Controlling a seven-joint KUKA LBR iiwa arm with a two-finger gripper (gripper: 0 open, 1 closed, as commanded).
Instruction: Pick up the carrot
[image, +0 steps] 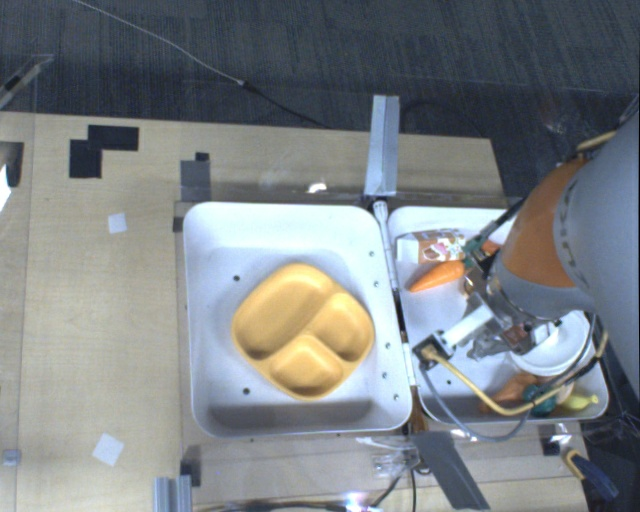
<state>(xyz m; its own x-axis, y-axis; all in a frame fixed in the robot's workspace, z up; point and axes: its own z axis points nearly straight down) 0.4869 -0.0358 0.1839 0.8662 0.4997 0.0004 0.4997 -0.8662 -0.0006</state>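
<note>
The small orange tapered carrot (437, 278) lies in the right shallow white bin (432, 400), its long axis running left-right, just up and left of the grey arm's jaws (487, 335), whose spread I cannot tell.

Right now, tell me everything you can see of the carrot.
The carrot is a small orange piece with a smooth, toy-like look, tapering to a point at its left end. It lies flat, almost level across the picture, in the upper left part of the right bin, close to the wall between the two bins. Just above it sits a printed packet, too close to tell if they touch. Its right end runs under the arm, so that end is hidden.
</note>
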